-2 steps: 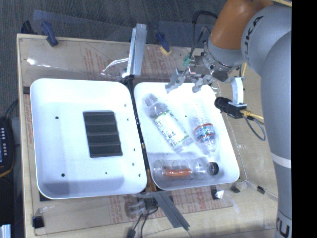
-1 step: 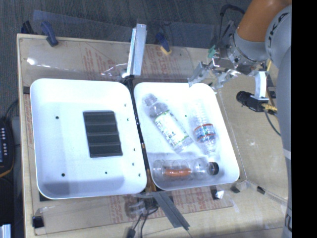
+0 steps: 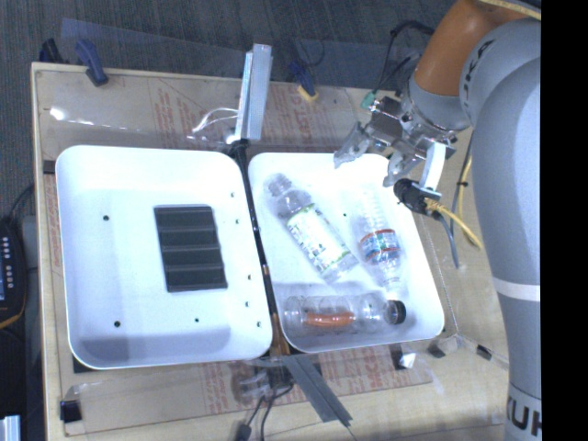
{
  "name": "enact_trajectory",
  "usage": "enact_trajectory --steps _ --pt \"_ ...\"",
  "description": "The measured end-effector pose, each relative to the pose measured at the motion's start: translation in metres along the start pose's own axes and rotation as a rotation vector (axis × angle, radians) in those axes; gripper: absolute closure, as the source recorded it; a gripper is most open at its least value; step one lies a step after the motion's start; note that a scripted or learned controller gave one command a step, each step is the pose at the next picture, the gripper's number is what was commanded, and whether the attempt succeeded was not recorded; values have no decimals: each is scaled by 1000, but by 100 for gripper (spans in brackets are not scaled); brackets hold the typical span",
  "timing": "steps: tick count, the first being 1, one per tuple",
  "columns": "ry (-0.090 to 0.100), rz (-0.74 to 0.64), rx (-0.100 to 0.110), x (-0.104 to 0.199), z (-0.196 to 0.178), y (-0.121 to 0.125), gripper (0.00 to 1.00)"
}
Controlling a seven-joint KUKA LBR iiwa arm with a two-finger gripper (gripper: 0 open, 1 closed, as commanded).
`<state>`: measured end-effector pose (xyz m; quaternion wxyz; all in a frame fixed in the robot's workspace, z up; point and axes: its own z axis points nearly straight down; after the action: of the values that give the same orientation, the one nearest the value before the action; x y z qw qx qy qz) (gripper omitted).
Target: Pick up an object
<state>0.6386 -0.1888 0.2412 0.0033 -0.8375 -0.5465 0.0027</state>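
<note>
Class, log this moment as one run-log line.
gripper: open, above right bin's far edge | holding: nothing | right bin: three plastic bottles | left bin: black tray

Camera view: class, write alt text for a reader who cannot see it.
The gripper, fingers spread and holding nothing, hovers over the right bin's far edge; three clear plastic bottles lie in that bin. The left bin holds a dark ridged block.

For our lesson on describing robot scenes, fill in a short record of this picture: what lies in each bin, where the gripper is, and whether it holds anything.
left bin: one dark ribbed block, lying flat near the middle
right bin: three clear plastic bottles, all lying down
bottle positions: white-label bottle centre; red-and-blue-label bottle right; bottle with orange inside along near edge
gripper: above right bin's far right corner, fingers apart
held: nothing between fingers
</note>
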Motion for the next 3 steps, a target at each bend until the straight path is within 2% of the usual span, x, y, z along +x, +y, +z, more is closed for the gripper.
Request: enact_trajectory --steps 1,2,3 --pt "1 -105 -2 -12 81 -2 0" --pt "-9 -224 -15 7 146 -16 0" --pt "-4 -229 -8 10 137 -18 100"
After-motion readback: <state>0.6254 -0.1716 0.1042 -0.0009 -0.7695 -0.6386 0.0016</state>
